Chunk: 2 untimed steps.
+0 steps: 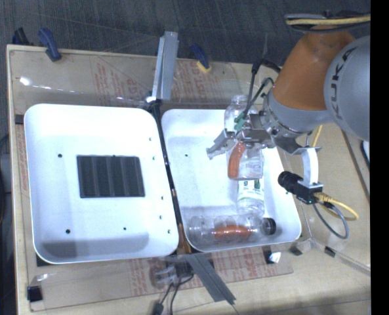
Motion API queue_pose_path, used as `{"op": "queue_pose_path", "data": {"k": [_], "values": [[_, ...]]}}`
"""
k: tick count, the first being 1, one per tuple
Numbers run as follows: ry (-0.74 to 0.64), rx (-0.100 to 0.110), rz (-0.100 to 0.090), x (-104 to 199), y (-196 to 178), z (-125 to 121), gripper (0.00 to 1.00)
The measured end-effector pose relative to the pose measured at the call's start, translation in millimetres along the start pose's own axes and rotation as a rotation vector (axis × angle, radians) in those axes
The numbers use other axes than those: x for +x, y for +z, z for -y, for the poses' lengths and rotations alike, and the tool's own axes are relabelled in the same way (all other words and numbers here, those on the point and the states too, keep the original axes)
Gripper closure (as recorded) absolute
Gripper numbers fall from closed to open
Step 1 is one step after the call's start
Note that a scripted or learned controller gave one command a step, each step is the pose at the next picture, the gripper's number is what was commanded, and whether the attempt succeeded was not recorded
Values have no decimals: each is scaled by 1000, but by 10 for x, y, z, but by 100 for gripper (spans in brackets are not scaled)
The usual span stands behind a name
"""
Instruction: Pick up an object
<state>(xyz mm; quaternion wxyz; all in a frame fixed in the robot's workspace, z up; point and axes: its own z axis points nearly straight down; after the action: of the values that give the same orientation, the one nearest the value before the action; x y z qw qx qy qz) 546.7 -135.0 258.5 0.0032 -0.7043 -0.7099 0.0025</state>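
Note:
My gripper hangs low over the upper middle of the right bin, below the arm's orange band. Right under it lies a small orange oblong object, touching or overlapping a clear plastic bottle with a green-and-white label that runs down the bin. Whether the orange object is gripped cannot be made out. A second clear bottle with an orange inside and a black cap lies along the bin's near wall. Another clear bottle top pokes out behind the gripper.
The left bin holds a dark ribbed rectangular block near its centre. A grey metal post stands at the back between the bins. Blue clamps hold the board's far edge. Cables and a black connector hang right of the right bin.

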Motion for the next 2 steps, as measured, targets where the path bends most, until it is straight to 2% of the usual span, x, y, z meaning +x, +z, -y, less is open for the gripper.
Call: {"op": "queue_pose_path", "data": {"k": [1, 2], "values": [[-63, 0, 0, -761, 842, -184, 0], [-179, -1, -1, -738, 1270, -332, 0]]}}
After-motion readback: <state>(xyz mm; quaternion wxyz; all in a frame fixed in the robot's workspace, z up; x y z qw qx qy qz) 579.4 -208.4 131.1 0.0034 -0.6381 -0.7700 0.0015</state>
